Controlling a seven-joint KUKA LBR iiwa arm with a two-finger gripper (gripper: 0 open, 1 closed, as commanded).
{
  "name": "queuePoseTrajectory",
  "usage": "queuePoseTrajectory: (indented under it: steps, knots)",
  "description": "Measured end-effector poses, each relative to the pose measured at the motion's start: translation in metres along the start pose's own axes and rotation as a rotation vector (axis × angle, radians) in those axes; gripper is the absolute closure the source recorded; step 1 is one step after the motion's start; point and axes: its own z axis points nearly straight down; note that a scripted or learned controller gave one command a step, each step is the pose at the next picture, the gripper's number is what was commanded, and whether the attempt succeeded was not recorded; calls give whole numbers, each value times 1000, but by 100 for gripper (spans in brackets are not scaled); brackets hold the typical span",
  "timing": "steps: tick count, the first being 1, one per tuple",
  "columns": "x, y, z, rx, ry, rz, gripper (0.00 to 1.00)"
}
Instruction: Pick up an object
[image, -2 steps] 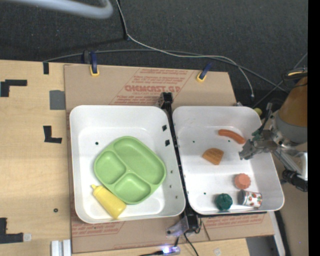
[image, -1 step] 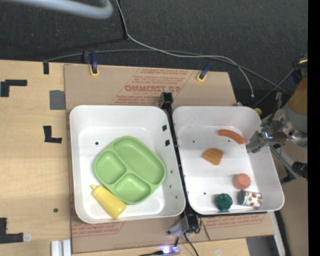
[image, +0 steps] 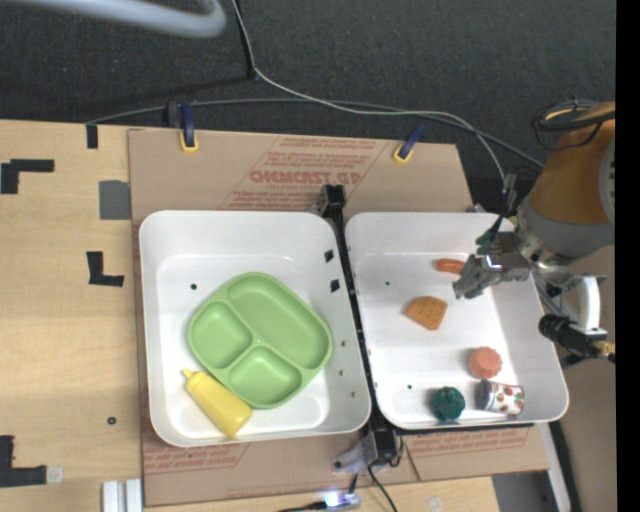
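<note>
Over the right bin, near its far right corner, the gripper is seen, reaching in from the right. Whether its fingers are wide or narrow cannot be told; their dark tips blur together against the white floor. Nothing is seen held between them.

Just beside the tips, on their far-left side, a small orange piece is found, possibly a carrot, its long axis running roughly left to right across the bin. It appears to be the nearest thing, and it is judged the likeliest target. A short shift toward the bin's far wall and left would be needed, with the fingers closing across the piece's short width.

A tan wedge lies nearer the camera and to the left, well apart from the tips. A pink disc, a green lump and a printed can are placed along the near side, farther off.

The left bin carries a green tray and a yellow bottle, well away from the arm.
</note>
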Motion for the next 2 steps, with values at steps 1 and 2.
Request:
queuePoseTrajectory:
  steps: [1, 2]
  knots:
    - [53, 18, 5, 1, 1, -1, 100]
    - [113, 25, -8, 0, 1, -2, 100]
